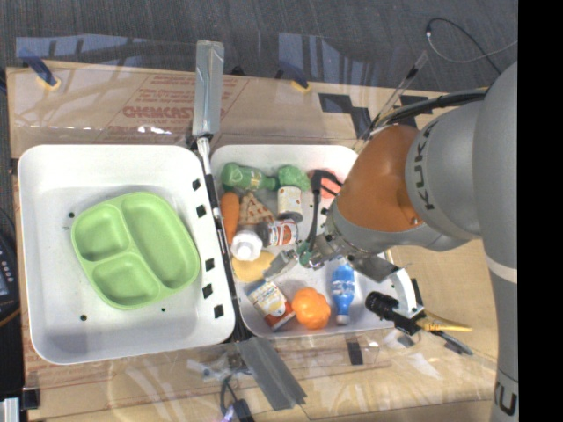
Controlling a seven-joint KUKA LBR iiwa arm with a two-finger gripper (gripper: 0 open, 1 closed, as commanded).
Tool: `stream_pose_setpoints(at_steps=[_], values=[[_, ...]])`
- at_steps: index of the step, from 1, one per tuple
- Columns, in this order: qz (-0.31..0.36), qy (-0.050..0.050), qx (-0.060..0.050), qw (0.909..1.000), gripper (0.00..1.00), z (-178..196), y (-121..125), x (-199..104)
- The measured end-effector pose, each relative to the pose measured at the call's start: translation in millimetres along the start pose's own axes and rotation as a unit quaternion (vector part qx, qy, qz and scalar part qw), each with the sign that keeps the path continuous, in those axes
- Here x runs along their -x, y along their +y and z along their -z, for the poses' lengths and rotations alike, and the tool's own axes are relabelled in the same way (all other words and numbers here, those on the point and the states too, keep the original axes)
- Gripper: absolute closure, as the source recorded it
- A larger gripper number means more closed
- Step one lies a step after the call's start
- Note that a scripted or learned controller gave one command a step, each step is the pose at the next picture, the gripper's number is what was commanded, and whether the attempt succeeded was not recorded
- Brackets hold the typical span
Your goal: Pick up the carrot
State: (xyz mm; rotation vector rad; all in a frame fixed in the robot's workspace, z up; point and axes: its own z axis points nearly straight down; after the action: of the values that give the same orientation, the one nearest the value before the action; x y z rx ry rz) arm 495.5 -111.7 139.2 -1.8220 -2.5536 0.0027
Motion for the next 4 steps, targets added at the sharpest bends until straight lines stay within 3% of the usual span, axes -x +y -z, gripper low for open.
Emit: stream_pose_setpoints(at_steps=[1,2,3,4], values=[[-0.005,-0.003,0.007,1.0,0.0,-43.0,-9.4,-18.1],[-0.002,-0.003,0.009,1.0,1.0,-32.4,-7.0,-18.6],[0.055,-0.002,0.002,0.9985,1.0,62.6,61.9,9.9],[0.055,-0.001,0.002,0.9985,0.0,61.8,61.5,9.5]])
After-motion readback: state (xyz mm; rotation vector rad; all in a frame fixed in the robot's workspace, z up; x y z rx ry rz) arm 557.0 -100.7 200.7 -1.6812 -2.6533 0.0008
